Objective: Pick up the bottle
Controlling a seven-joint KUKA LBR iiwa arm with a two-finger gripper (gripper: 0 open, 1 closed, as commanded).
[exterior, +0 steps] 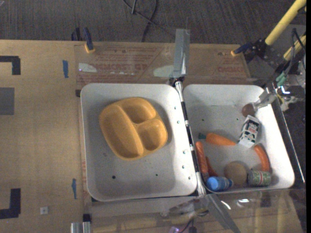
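The bottle is small and blue, and lies on its side in the near left corner of the right bin. It rests against the bin's front wall, beside a brown round item. My gripper reaches in over the far right corner of that bin, next to a small brown object. It is far from the bottle, most of the bin's length away.
The right bin also holds an orange carrot, a white carton, an orange sausage, a green can and a red-orange piece along its left wall. A yellow divided plate lies in the left bin.
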